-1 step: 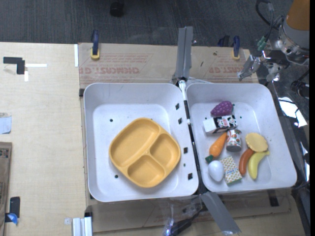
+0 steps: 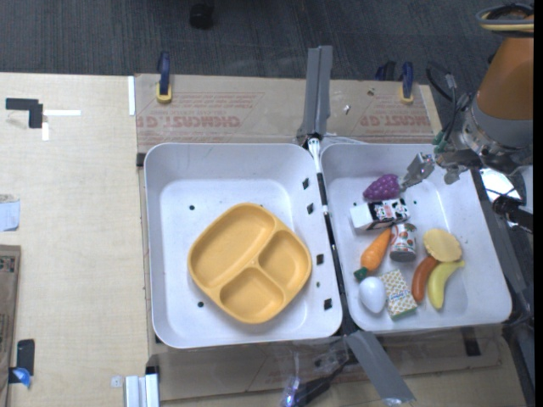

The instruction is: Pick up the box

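One item first: where does the box (image 2: 399,293) lie? — Supervisor

In the right bin (image 2: 488,312), at its near side, lying flat. Its long axis runs roughly near to far, with the near end turned a little to the right. — Inspector

What crowds it? — Supervisor

An egg (image 2: 372,294) lies just beside it on the left. A sausage (image 2: 422,278) lies just beside it on the right, with a banana (image 2: 441,282) beyond that. The near side has bare bin floor up to the wall. — Inspector

And farther back? — Supervisor

A can (image 2: 404,242) and a carrot (image 2: 374,250) lie just past its far end. Behind them are a white carton (image 2: 379,214) and purple grapes (image 2: 383,185). The carton is also box-shaped; I judge it could be taken for the target. — Inspector

The gripper (image 2: 434,167)? — Supervisor

It is over the far right of the same bin, well apart from the box. I cannot tell whether it is apart or together, and nothing is seen in it. The box lies towards the near side and slightly left of it. — Inspector

Room to move? — Supervisor

In my judgement the way leads over the can. A grasp across the short sides would press against the egg and sausage. The left bin (image 2: 157,227) holds a yellow plate (image 2: 249,264), clear of the route. — Inspector
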